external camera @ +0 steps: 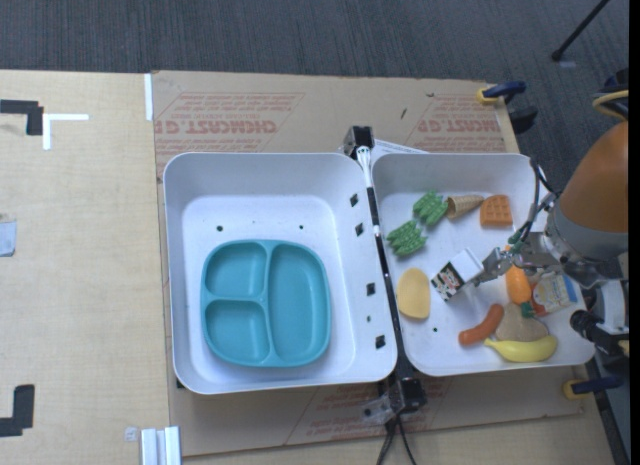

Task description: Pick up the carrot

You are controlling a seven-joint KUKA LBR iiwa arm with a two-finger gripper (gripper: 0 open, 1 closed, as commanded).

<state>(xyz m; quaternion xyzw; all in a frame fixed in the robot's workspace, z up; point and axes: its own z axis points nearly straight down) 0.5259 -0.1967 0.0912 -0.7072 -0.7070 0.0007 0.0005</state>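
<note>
A dark carpeted floor surrounds the worktop (80,253), where two white bins sit side by side on cardboard. The left bin (250,178) carries a teal divided plate (266,303). In the right bin (440,353), toward its right edge, the carrot (517,284) lies among toy foods: a banana (520,350), a sausage (481,324) and green pieces (407,238). The gripper (510,265) is low, right at the carrot; whether it is spread or closed on it I cannot tell. The carrot looks unlifted, so securing and raising it remain.

dark grey carpet floor (300,8), light wooden benchtop (80,283)
</note>
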